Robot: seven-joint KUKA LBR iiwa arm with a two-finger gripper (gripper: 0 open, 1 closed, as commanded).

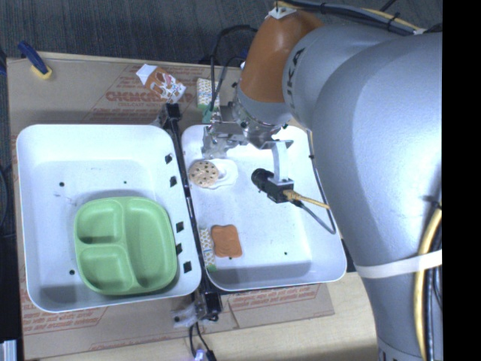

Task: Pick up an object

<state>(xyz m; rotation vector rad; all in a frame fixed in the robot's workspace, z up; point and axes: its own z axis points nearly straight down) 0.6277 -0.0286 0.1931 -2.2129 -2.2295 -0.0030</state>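
Two pieces lie in my right white bin point(323, 265): nearest, a flat orange-brown square slab point(226, 241), then a round speckled cookie point(204, 173), probably light and brittle; I'd pinch its edges. Gripper point(213, 145) hovers beyond; I can't tell its opening.

Dark grey floor point(113, 10) behind — printed cardboard point(113, 89) covers the bench.

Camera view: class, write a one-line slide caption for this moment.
Gripper lowered over a cookie in the right bin; brown toast piece nearby, green divided tray in the left bin.
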